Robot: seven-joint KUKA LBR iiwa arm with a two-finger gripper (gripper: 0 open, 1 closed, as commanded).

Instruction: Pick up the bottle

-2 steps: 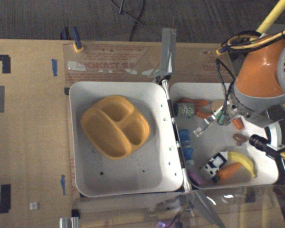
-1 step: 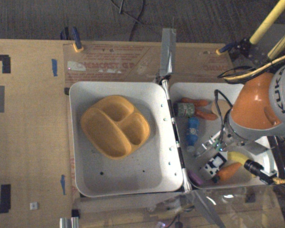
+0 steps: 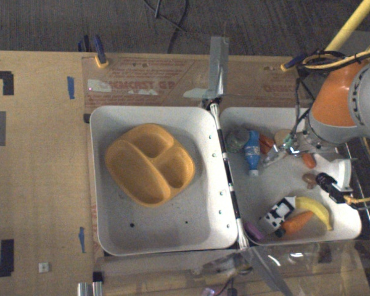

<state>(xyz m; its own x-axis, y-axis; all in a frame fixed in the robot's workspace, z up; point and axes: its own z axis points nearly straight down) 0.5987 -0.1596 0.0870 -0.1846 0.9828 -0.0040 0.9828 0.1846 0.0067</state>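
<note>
The tool [image 3: 277,155] hangs just right of the bottle [image 3: 251,153] (its grip state I cannot tell); a closing grab may catch crowding clutter instead.

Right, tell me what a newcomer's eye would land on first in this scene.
First the big orange divided plate, lying alone in the left bin. Next the arm's orange band at the right edge, above the cluttered right bin. There the blue bottle lies near the dividing wall, the gripper just beside it, and a banana and a carrot sit at the near edge.
</note>
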